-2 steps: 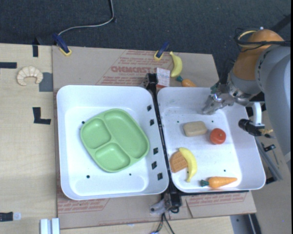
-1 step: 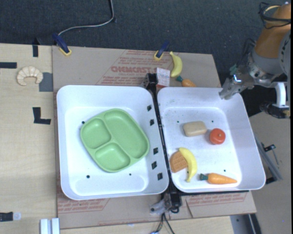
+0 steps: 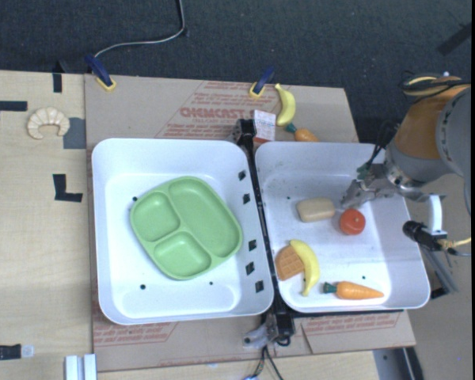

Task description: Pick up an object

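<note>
In the right bin, past the carrot and banana at its near edge, a tomato lies just below the gripper, whose finger spread I cannot tell.

This is a robot lab or test cell, not a home. Two white bins sit side by side on cardboard sheets held to a plywood bench by blue-and-yellow clamps. Black tape marks dot the bench. A cable trails over dark carpet. The food in the bins is toy plastic: banana, carrot, tomato. An industrial arm reaches in.
</note>
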